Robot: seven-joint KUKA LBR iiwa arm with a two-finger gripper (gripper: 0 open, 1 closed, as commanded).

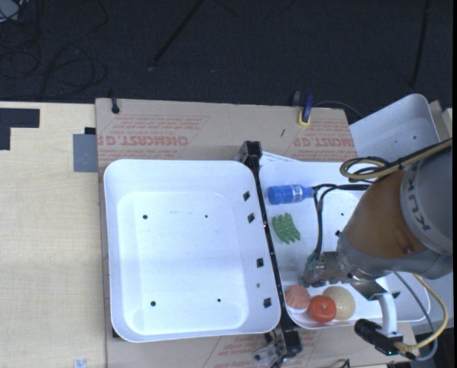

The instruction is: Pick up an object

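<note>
Two-finger gripper (318,269), low in the right white bin (332,205): finger state cannot be told. Beside it: pink round object (297,297), red round tomato-like object (322,308), beige ball (340,299). Farther up: green ridged piece (286,228); blue bottle (287,195), long axis left-right.

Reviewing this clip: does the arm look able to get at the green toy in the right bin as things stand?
Probably yes. The green toy lies alone on bare bin floor, apart from the blue bottle above it, nothing covering it. The arm hangs just to its right over the same right bin.
</note>
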